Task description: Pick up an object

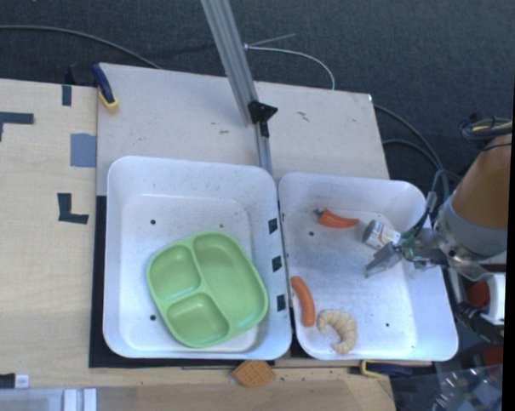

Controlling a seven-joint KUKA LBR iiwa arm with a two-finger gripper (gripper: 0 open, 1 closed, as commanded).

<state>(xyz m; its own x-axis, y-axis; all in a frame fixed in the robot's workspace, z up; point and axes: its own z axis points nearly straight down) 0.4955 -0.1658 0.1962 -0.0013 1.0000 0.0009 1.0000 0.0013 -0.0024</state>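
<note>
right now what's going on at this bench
A grey arm with an orange band reaches in from the right, its gripper low over the right bin, beside a small jar. An orange carrot, a sausage and a croissant lie loose in that bin. The left bin holds a green divided plate. Nothing looks lifted yet.

Two white bins side by side on the bench. Left bin (120,237): a green divided plate (206,288). Right bin (422,335): a small carrot (337,219) at the far side, a small jar (379,232) just right of it, a sausage (303,300) near the left wall, a croissant (339,329) near the front. Gripper (383,262) low over the right bin, just near of the jar, with nothing between its fingers.
</note>
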